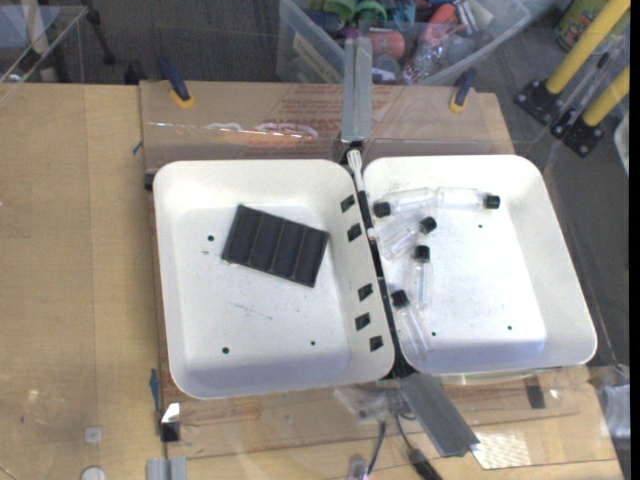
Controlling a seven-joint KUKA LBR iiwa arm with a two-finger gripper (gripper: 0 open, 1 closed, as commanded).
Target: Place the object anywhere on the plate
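Clear black-capped tubes (421, 252) lie scattered along the left wall of the right bin (572, 313), spreading toward its far edge. The dark ribbed plate (275, 245) lies askew in the left bin (172, 308), just beyond centre, apart from them.

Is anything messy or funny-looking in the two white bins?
A bit. The clear tubes with black caps lie jumbled in the right bin, crowded against its left wall and pointing different ways. In the left bin, the dark ribbed plate sits tilted, not square with the bin's edges. Nothing looks spilled or broken.
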